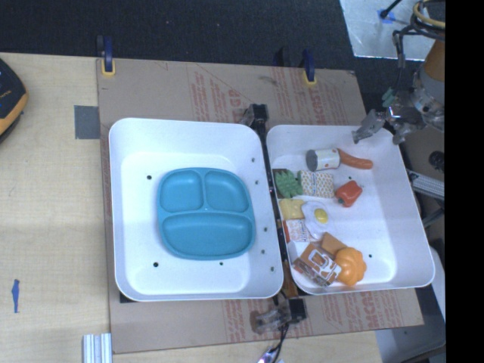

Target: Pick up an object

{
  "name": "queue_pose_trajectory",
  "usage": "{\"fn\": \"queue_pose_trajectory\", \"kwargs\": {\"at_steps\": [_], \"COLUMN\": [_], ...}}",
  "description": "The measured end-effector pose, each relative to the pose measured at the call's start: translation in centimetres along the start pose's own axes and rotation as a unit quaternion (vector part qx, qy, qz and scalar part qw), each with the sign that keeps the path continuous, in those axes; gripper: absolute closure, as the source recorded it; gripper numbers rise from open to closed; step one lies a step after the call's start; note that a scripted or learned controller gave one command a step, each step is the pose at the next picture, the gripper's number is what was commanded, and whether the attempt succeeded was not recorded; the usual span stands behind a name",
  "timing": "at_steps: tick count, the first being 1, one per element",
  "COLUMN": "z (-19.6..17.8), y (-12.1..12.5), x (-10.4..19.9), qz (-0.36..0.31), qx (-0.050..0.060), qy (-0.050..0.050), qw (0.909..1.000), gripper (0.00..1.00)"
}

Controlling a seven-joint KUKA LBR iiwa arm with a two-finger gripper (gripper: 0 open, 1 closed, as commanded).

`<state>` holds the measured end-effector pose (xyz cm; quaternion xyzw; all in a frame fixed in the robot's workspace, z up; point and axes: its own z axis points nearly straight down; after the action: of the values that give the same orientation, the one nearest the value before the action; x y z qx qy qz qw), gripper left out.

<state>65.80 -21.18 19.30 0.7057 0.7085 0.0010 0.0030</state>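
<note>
1. Near edge of the right bin (414, 225) – a round orange fruit (350, 265) touching a brown printed packet (318, 264). The fruit looks like light, hard toy plastic, smooth and likely to roll; grip across its middle. The packet lies flat and looks thin, hard to get under.
2. Mid bin – a fried egg (318, 216), flat and probably slippery, poor pick. Beside it a yellow block (290, 208) and a green piece (286, 181) close to the left wall, little room there.
3. Red pepper (348, 193) – sits apart from the rest, chunky, looks stiff and light. Best target in my judgement; pinch across the body.
4. Far part – a small can (324, 159) on its side touching a carrot (355, 159). The can may roll; the carrot is slim, take it mid-length.
5. Left bin (125, 203) holds a blue divided plate (205, 212) – wide and shallow, no good hold.
6. Claw (378, 125) hovers at the right bin's far corner, fingers spread, nothing between them – released.
</note>
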Motion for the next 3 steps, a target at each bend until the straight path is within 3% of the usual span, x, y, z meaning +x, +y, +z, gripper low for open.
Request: {"fn": "queue_pose_trajectory", "kwargs": {"at_steps": [1, 2, 3], "z": [8.5, 10.1, 9.0], "y": [-6.2, -7.7, -7.6], "x": [0.1, 2.6, 2.5], "qz": [0.0, -0.001, -0.002], "qx": [0.009, 0.006, 0.005], "qy": [0.002, 0.002, 0.001], "qw": [1.0, 1.0, 1.0], "gripper": [0.0, 0.0, 1.0]}}
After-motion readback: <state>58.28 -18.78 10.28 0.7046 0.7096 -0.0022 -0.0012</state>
